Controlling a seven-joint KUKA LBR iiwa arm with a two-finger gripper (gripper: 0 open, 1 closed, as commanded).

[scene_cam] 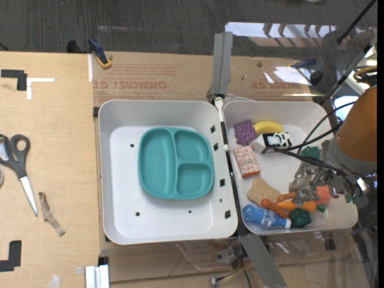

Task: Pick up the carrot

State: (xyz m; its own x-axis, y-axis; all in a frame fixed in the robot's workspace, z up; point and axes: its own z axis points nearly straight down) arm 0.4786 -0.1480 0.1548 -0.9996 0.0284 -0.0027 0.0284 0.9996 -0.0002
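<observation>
White bins sit side by side on the bench in the camera view, seen from above at a slant. Left bin: it holds a teal tray with three compartments, lying flat near the middle. Right bin: it holds a scatter of small things. Toward its far side lie a purple piece, a banana just beside it, and a black-and-white cow touching the banana's near edge. A pink-and-white packet lies near the bin's left wall. At the near side, a slice of toast rests against the carrot, which lies on its side, pointing left, close to the near wall. A blue bottle lies just in front of the carrot, with a dark green piece touching both.

The arm enters from the right, its orange band over the bin's right edge. The gripper hangs low over the near right part of that bin, directly above the carrot's thick end. Whether the claw is spread, closed or clasping the carrot cannot be told: metal and cables blur together there. Scissors lie on the bench, well apart to the left.
</observation>
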